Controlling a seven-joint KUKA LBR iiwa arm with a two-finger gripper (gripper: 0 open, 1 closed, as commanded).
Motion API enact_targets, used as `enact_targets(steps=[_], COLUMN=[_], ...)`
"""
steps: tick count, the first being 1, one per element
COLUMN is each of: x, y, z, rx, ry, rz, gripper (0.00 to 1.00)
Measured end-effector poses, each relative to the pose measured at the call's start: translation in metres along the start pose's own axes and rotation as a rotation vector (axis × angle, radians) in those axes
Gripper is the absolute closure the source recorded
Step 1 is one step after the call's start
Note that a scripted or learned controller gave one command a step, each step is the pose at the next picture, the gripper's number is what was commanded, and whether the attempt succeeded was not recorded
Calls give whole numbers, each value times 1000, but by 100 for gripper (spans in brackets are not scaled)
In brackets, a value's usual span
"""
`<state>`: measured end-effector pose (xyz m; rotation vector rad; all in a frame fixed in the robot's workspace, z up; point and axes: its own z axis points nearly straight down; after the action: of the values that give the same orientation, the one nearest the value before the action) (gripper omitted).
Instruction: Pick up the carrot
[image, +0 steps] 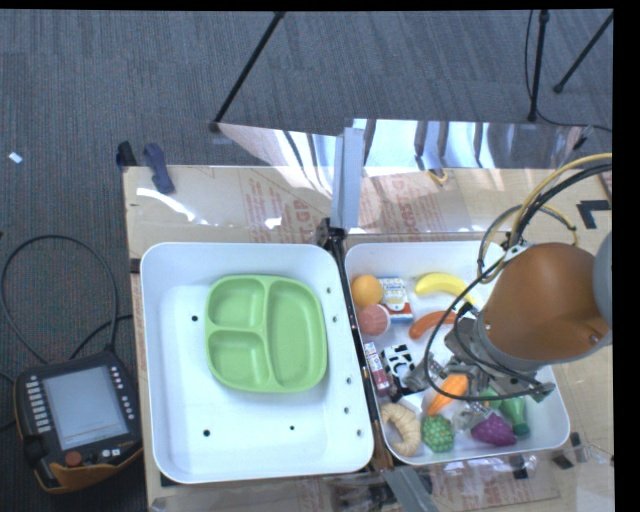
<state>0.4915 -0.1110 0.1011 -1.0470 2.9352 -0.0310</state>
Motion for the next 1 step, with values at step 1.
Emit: enact_targets(steps=[1], x=[-6], y=[0], z=[-8], rx=[7], ry=[-12], rz=[2], gripper=[100])
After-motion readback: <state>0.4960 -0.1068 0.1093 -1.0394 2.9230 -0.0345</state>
